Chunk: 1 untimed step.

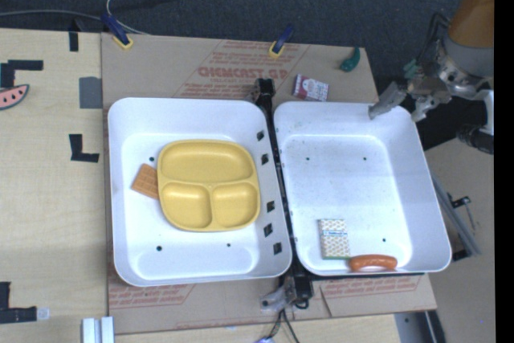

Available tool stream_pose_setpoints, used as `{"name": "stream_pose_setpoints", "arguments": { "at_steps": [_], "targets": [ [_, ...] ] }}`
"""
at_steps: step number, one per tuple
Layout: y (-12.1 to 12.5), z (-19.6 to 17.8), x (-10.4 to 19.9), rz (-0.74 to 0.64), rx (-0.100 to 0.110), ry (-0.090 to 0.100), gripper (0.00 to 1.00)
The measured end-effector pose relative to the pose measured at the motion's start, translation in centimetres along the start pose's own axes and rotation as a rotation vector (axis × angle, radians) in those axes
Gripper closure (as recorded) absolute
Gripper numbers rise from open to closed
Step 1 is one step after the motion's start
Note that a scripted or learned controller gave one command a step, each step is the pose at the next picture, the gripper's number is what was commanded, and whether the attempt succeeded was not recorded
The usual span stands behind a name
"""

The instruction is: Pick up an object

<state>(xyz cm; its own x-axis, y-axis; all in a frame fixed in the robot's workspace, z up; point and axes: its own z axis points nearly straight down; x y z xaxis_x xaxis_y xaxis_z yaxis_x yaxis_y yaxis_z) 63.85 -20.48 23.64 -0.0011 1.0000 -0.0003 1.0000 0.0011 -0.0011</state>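
Camera view: two white bins, arm parked at the far right corner

Camera view looks down on the bench, and the gripper (391, 102) sits at the upper right corner of the right bin (418, 165), over its rim. From this angle I cannot tell how far its fingers are parted, and nothing shows between them.

Well below the gripper, toward the near edge of that same bin, a small patterned packet (334, 238) lies flat on the floor, and just beside it, against the near wall, lies an orange sausage-shaped toy (373, 262). They sit close together, possibly touching.

Far to the gripper's left is the left bin (128, 173). A yellow divided plate (210, 183) with three compartments takes up its middle, and a tan waffle-like piece (145, 181) pokes out from under the plate's left side.

Just left of the gripper, outside the bins on the cardboard, lies a small red and white wrapper (310, 87).
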Motion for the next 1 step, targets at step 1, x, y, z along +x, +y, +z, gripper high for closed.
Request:
{"name": "stream_pose_setpoints", "arguments": {
  "at_steps": [1],
  "targets": [
    [-3.15,4.81,7.88,-0.001,0.002,0.002,0.0]
  ]
}}
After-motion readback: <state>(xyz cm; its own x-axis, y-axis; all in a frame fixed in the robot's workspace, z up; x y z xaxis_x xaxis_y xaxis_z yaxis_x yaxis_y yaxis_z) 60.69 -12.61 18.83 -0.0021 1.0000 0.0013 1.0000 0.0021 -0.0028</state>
